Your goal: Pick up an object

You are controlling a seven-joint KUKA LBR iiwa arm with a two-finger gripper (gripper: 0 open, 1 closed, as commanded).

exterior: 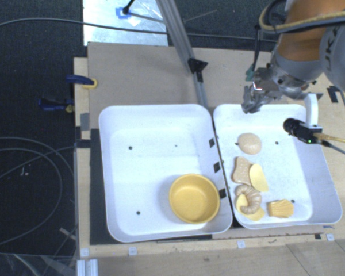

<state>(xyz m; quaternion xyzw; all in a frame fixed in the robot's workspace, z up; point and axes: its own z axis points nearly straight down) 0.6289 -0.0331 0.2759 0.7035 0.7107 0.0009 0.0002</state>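
Gripper (pixel 250 105): upper right of frame, above the right bin's (pixel 325 194) far edge; whether it is wide or narrow cannot be told.
Right bin: round bun (pixel 249 143) nearest the gripper; lower, a bread slice (pixel 241 169), yellow chip (pixel 258 177), curled pastry (pixel 249 200), ridged wedge (pixel 280 209).
Left bin (pixel 132 154): yellow bowl (pixel 194 198), lower right corner.

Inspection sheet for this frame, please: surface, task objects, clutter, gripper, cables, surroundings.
Surface: brown bench board bearing left bin and right bin.
Job's things: yellow bowl in left bin; round beige piece, tan slab, yellow slice, curled piece and ridged wedge in right bin.
Clutter: nothing seen.
Gripper: gripper over right bin's far edge, nothing seen in it.
Cables: black cables on floor; yellow hose on arm.
Surroundings: clamps, metal pole, dark carpet.
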